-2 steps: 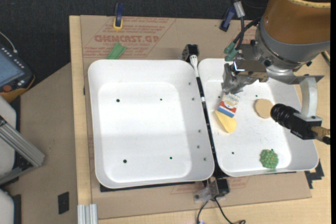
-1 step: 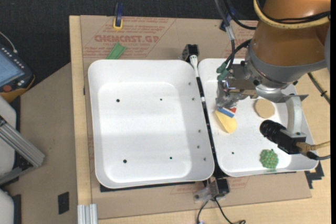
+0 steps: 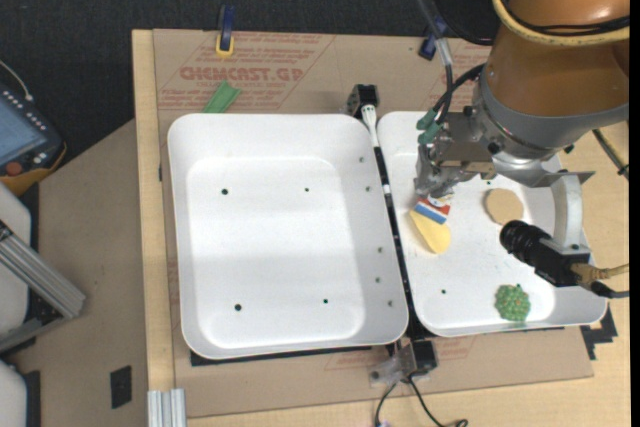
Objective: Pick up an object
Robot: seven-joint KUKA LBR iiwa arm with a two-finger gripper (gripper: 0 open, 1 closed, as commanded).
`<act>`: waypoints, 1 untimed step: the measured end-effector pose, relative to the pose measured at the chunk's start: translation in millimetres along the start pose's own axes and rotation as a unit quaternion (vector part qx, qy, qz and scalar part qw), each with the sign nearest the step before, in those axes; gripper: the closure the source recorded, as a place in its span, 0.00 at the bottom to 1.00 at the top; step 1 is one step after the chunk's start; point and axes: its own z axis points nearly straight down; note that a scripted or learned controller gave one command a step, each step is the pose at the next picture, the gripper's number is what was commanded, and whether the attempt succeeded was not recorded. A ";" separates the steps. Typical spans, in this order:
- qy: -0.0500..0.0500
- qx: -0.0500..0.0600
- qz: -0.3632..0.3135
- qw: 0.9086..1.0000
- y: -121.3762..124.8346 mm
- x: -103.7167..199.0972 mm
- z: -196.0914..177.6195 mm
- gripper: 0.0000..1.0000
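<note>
Reaching down into the right bin point(image 3: 470, 310), the hand point(image 3: 436, 187) sits just above a yellow wedge point(image 3: 432, 229) with a red-and-blue end; whether it has closed is unclear. Judged step: grasping. Next: close, then lift straight up

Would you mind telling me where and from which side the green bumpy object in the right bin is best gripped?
The green bumpy object lies low and rounded near the right bin's front rim, apart from the other items. A top-down approach across its narrower width looks best, probably with the fingers clear of the rim.
</note>
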 end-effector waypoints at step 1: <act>0.000 0.003 0.001 1.000 -0.9 -6.4 27.7 1.00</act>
